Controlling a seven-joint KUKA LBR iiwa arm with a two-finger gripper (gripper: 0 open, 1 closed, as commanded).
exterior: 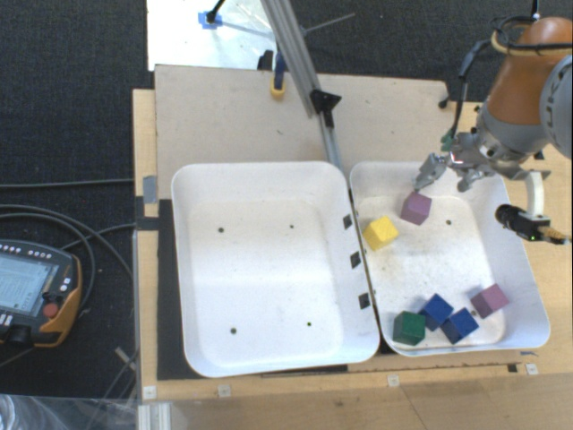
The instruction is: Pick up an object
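With the hand [452, 173] spread open and empty just above the purple cube [415, 208], the approach step applies; descend and close next.

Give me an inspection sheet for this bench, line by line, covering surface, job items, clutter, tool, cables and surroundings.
Surface: left bin and right bin side by side on the bench.
Job's things: in the right bin, yellow block, two purple blocks, two blue blocks, green block.
Clutter: nothing seen.
Tool: tool above the right bin's far edge, beside the upper purple block.
Cables: black cables on the floor at left.
Surroundings: teach pendant at left.
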